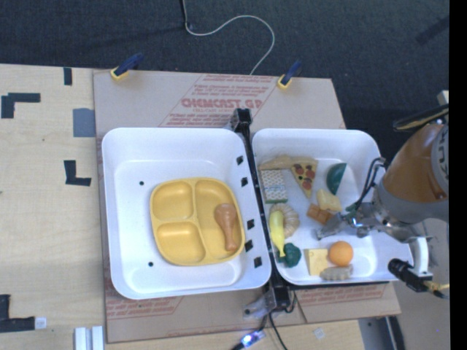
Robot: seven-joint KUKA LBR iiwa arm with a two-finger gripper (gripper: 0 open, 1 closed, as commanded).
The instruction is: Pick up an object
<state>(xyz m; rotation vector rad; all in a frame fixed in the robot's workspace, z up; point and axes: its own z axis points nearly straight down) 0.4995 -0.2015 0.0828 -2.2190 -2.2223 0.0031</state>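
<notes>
Orange fruit [340,253] sits just below the gripper [326,230], whose finger state I cannot tell; cheese slice [316,260] and banana [277,231] lie left of it.

Red print runs across the cardboard sheet [219,104] lying beneath the two white bins, set in several slanting lines just behind the left bin [117,152]. The largest line is in heavy capitals, but at this size its letters blur together and cannot be read with any confidence (the smaller lines above and below it are fainter still). Black and grey angular marks [22,104] sit on the wooden benchtop at left; they are shapes, not letters or numbers.
</notes>
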